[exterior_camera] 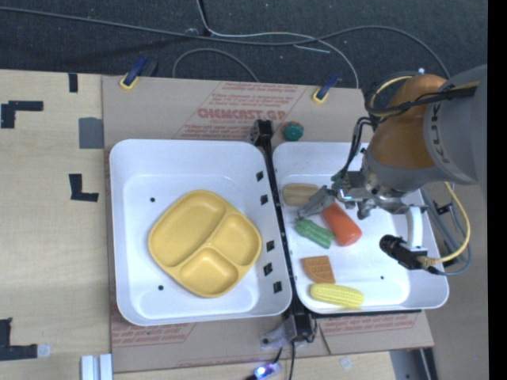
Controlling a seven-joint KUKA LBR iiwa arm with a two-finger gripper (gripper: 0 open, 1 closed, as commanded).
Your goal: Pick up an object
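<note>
Down in the right bin (412,287), the gripper (318,206) reaches in from the arm's (420,129) wrist and sits low over the toy food at that bin's upper left. Its grey fingers (315,205) point toward the divider between the two bins, and their tips lie just beside the red carrot-like piece (342,224), on its upper left end, with the tan wooden piece (299,193) just beyond them toward the divider. How far the fingers stand apart cannot be told from this slant; they read as one grey wedge, and nothing shows plainly between them, so no grasp can be claimed. The red piece lies tilted, its lower end pointing toward the bin's middle, and the green pickle-shaped piece (314,233) lies touching or very nearly touching it on the divider side. Below those, nearer the bin's front wall, a flat brown cracker (318,268) rests on the floor, and a yellow corn cob (337,294) lies just below the cracker against the front rim. Across the divider, the left bin (131,180) bears a yellow sectioned plate (205,242) set at a slant. A small teal ball (294,131) rests on the cardboard just behind the right bin's back rim.
</note>
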